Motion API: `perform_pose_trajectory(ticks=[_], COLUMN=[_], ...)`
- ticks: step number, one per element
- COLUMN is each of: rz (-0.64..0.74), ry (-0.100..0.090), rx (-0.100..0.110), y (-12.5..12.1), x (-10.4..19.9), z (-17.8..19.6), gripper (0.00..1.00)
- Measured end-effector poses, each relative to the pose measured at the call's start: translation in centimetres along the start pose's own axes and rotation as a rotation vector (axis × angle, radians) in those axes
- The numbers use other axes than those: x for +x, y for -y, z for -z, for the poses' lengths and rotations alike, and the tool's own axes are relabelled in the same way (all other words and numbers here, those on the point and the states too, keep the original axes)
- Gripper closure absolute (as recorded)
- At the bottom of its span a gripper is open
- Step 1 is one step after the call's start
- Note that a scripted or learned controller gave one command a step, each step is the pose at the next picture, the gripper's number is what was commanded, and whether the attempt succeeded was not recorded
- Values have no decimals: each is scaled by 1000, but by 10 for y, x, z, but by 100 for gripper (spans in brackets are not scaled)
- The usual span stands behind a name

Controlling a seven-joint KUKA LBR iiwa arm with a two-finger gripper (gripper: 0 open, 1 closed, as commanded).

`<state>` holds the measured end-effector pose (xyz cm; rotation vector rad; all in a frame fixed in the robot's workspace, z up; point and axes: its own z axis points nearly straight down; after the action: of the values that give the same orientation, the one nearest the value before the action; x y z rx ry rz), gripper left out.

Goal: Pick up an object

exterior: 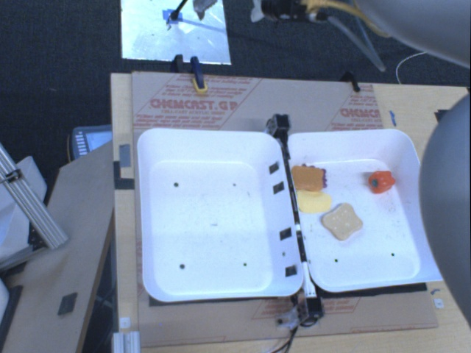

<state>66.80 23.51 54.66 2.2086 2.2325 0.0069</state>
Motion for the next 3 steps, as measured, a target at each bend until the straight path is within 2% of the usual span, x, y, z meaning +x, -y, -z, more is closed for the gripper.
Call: perform_pose_trajectory(ticks=[1, 2, 3], rz=[4, 5, 9], ry=[-1, -1, -2], rx=[-2, -2, -4], y=[0, 0, 0], x=[1, 1, 1], z=[12, 11, 23], gripper=[100, 0, 100])
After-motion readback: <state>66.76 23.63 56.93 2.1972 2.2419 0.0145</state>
